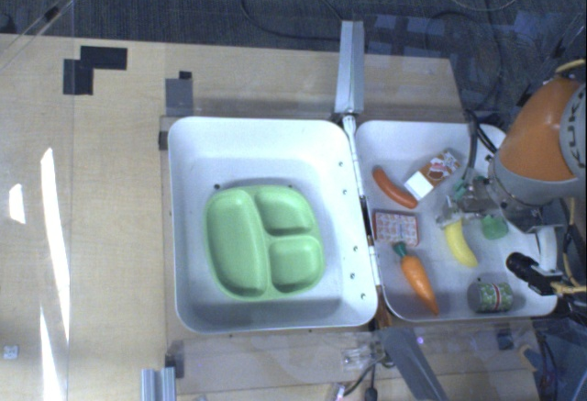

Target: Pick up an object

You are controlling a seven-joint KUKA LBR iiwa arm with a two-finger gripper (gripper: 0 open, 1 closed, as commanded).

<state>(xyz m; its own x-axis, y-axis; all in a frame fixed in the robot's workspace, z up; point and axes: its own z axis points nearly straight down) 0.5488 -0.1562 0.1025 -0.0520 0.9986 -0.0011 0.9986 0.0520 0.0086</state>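
The tool [470,197] hangs over the right bin [385,298], its state impossible to tell. Just below it lies a smooth, curved yellow banana [459,243]; a tapered orange carrot [417,276] lies further left.

- Two bins sit side by side on the bench [92,252]: left bin [193,206], right bin [385,142].
- A divided tray [264,240] lies in the left bin.
- In the right bin, a sausage [393,188] lies near the left wall, a small block [419,184] just right of it and a packet [442,167] behind that.
- A card [396,228] lies in front of the sausage; a carrot [417,272] lies in front of the card.
- A banana [459,241] lies right of the card.
- A can [492,296] lies near the front right corner.
- The gripper [470,199] hangs just behind the banana.
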